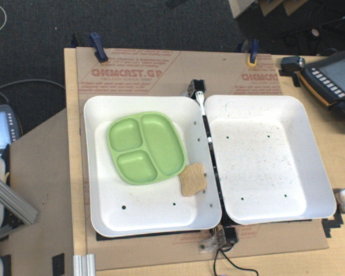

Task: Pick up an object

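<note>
Two candidates, both in the left bin [103, 211]: a green plate [146, 148] with three compartments, lying flat near the middle, and a small tan block [192, 180] just off the plate's lower right corner, touching or nearly touching its rim. Cannot tell which. Right bin [264, 154] dotted with dark specks. Both bins side by side on a brown surface [132, 71].

End effector: cannot tell whether apart or together.

Judging the plate: probably hard plastic, light, stiff, smooth and rather slippery. Lying flat, so little to pinch from above except the raised rim or a divider ridge between compartments. Best taken across the rim at a long edge, away from the block; likely to tilt or swing once lifted from one side.

Judging the block: looks porous and rough, perhaps sponge or cork, so very light, possibly soft, with good friction. Easier choice: squeeze across its shorter width, straight from above. Close to the bin's right wall and to the plate, so approach angled to leave room on both sides. Little risk of breakage with either; main risk a slip on the plate or a nudge that pushes the block against the wall.
</note>
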`<act>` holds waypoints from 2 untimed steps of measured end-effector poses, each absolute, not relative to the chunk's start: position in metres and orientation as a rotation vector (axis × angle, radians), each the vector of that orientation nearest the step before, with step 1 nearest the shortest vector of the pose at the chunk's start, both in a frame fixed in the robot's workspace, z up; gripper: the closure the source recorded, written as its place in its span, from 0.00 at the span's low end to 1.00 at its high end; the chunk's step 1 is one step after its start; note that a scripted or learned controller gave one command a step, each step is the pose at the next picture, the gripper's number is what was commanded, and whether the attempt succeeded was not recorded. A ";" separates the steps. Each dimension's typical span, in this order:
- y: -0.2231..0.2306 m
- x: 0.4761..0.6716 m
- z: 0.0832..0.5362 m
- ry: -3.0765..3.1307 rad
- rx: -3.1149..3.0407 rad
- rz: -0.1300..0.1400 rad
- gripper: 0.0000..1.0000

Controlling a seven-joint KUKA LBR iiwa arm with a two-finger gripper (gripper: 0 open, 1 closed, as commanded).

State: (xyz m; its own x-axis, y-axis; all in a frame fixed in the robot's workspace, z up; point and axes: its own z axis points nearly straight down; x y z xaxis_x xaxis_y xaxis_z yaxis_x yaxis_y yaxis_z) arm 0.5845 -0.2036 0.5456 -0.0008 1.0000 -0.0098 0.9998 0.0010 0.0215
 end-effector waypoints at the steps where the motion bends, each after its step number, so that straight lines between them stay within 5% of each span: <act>1: -0.166 0.525 0.494 2.227 2.224 -0.003 1.00; 2: -0.180 0.476 0.389 2.225 2.234 -0.010 1.00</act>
State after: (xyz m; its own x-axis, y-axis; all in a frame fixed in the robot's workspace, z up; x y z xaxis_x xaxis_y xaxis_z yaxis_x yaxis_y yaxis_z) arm 0.4761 -0.1799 0.3889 0.0044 1.0000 0.0035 0.9999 -0.0043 -0.0125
